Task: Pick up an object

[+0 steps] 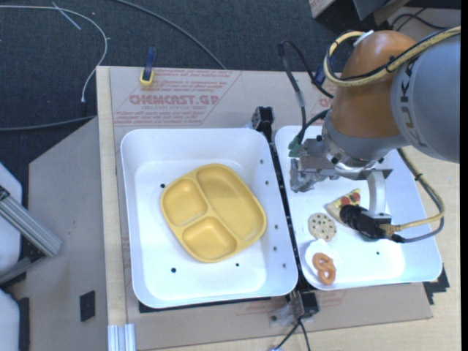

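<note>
The grey arm (431, 86) with its orange band reaches in from the right and hangs over the far left part of the right bin (413, 265), 1 of 2 shallow white bins set side by side on the tabletop (117, 218). The tool (303, 175) points down close to that bin's left wall, above bare white floor; from this angle the wrist hides its tip, so I cannot tell whether it is wide or narrow, and nothing can be seen held in it. 3 small things lie in the right bin, all nearer the camera than the tool. A round speckled cookie (322, 227) lies just below it, apart from it. A wedge-shaped yellow piece with red and green marks (345, 202) lies to the cookie's right and a little farther back. A brown pretzel (324, 267) rests on a small white dish (309, 254) in the near left corner of the bin. The left bin (139, 189) holds 1 thing, a yellow tray (212, 210) with 3 compartments, lying flat and turned at a slant near the middle. Beyond the bins a sheet printed with red lettering (175, 97) covers the tabletop, and a small blue and yellow clip (149, 70) sits at its far edge.
</note>
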Tool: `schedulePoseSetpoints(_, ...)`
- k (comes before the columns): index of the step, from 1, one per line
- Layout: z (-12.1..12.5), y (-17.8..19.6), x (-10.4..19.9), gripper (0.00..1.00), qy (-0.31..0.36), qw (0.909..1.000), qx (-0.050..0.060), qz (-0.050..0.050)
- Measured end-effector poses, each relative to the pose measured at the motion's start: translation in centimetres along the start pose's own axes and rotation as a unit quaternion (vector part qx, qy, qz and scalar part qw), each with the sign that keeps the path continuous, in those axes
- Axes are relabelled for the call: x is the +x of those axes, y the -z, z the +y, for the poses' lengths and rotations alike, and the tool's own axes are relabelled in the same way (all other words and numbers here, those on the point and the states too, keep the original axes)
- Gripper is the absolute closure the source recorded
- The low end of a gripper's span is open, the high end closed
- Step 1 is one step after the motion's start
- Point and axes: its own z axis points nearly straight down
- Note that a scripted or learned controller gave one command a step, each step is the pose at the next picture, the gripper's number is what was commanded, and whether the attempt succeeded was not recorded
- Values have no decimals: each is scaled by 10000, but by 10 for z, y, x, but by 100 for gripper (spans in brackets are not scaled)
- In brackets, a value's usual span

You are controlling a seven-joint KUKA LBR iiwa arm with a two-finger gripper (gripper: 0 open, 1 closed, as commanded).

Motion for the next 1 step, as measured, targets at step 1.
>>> schedulePoseSetpoints(1,-5,-8,59,100,12,10000,6,4)
